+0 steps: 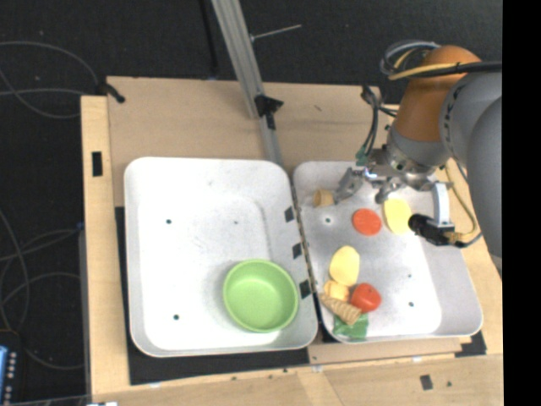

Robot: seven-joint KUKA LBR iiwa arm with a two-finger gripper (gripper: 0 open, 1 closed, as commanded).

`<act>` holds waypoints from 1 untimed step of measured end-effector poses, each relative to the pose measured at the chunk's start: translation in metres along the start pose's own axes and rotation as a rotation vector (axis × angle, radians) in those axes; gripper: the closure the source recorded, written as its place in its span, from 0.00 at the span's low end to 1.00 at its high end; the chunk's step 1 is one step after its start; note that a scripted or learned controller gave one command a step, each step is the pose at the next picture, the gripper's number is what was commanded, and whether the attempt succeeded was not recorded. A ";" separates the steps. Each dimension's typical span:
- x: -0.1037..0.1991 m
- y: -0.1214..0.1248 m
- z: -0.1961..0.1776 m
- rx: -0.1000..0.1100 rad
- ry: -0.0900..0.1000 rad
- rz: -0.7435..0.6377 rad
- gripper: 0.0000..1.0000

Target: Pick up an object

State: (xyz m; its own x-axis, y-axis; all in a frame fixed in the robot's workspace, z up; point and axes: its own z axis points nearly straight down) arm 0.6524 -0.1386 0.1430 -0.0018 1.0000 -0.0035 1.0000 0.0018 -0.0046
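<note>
Two bins: tool over right bin (near orange disc).

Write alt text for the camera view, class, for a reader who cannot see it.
A grey and orange robot arm reaches from the right over the right white bin, its tool hanging above the bin's far end near an orange disc and a yellow piece. More toy food is heaped by the bin's near-left corner. The left bin holds a green bowl.
</note>
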 end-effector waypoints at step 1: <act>0.000 0.002 -0.016 -0.009 0.001 0.000 1.00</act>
State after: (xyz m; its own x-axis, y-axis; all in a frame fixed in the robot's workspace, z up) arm 0.6546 -0.1390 0.1586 -0.0020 1.0000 -0.0028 1.0000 0.0020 0.0044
